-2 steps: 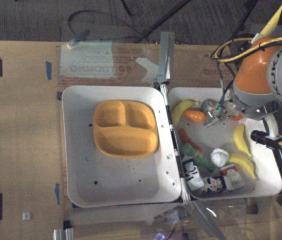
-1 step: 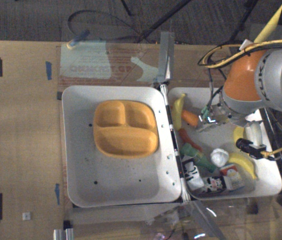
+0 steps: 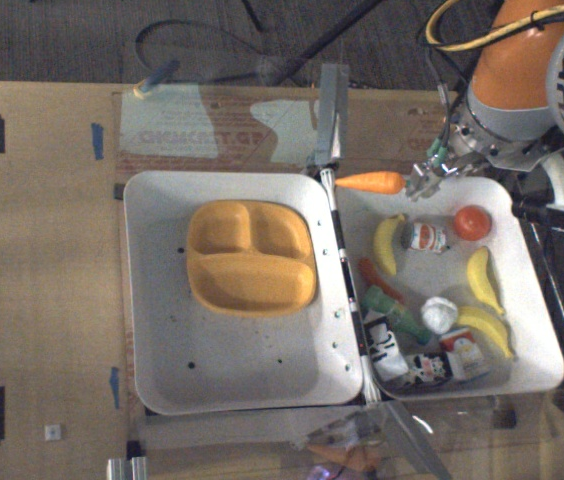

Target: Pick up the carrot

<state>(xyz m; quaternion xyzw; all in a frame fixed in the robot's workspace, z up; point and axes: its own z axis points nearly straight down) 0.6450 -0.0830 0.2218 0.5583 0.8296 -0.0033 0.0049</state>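
The orange carrot [image 3: 370, 181] lies level over the top left corner of the right bin [image 3: 537, 298], its thin tip pointing left across the divider between the bins. My gripper [image 3: 423, 180] comes in from the right under the grey and orange arm. It is shut on the carrot's thick right end, and the carrot looks raised off the bin floor.
The right bin also holds bananas [image 3: 389, 244] [image 3: 479, 278] [image 3: 487, 328], a small can [image 3: 424, 236], a red tomato [image 3: 472, 222], a white ball [image 3: 439, 314] and small cartons [image 3: 432, 363]. An orange divided plate [image 3: 251, 256] sits in the left bin [image 3: 162, 368].
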